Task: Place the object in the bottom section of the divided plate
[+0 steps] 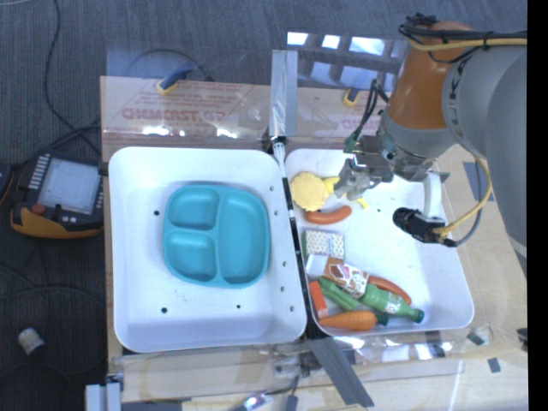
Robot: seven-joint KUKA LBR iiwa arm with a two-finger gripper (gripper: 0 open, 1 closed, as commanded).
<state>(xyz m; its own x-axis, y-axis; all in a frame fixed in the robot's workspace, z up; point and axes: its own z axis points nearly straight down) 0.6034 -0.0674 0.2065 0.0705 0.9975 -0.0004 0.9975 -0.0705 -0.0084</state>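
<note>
Two white bins are seen from above: a turquoise divided plate (216, 234) lies in the left bin (137, 315), and toy food is heaped in the right bin (445, 281). The gripper (351, 183) is lowered beside a yellow toy (310, 190) and a hot dog (329, 214), judged to be picking. Whether anything is gripped, or how wide the fingers stand, cannot be told; nothing has been placed on the plate.

Faint red lettering, illegible, on the cardboard (184, 114) behind the bins.

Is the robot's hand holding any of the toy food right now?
It cannot be told. The gripper hangs over the right bin, close beside the yellow toy and the hot dog.
</note>
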